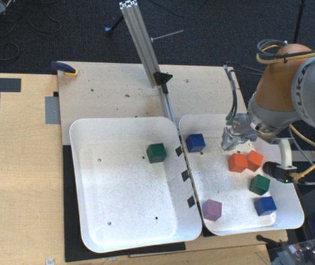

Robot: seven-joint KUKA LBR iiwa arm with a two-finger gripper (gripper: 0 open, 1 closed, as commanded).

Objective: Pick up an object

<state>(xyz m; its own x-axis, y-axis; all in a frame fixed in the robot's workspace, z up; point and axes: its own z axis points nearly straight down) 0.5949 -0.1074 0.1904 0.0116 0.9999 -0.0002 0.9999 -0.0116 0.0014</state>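
The gripper [235, 138] hangs low over the right bin [289, 222], toward its 12 o'clock rim; whether its tool is spread or closed cannot be told. Just at its 5 o'clock lie two orange cubes [244, 162], touching. A blue cube [195, 142] sits at its 9 o'clock. Toward 4 o'clock in that bin are a green cube [260, 184] and another blue cube [265, 205]; a purple cube [212, 209] lies at 7 o'clock. The left bin [91, 225] holds a dark green cube [156, 152].

Aluminium bar [142, 40] slants over bench; blue-handled clamp [63, 68] at bench corner.
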